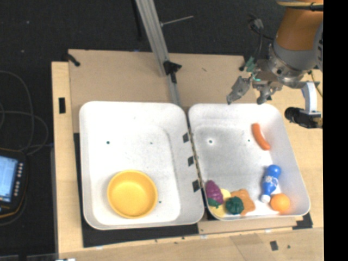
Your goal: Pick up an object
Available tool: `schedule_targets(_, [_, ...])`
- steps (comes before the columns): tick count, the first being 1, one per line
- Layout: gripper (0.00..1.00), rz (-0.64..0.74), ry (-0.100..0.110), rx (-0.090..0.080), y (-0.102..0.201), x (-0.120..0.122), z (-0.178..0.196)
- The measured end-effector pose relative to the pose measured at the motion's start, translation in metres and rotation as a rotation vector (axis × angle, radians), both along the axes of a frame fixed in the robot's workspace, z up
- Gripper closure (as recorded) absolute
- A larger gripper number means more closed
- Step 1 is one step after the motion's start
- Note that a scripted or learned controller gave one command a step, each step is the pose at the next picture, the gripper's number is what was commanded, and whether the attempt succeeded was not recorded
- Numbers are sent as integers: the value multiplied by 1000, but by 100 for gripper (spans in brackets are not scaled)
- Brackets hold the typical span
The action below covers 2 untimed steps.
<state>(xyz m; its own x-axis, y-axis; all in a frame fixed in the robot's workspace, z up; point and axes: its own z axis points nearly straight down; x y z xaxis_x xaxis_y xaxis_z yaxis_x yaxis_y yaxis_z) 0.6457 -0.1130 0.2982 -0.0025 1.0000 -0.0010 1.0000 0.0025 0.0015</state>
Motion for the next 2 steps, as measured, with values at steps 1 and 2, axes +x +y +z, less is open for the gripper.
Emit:
schedule_targets(1, [0, 0, 0, 0, 0, 0, 0])
schedule_targets(2, [0, 1, 3, 0, 5, 7, -55])
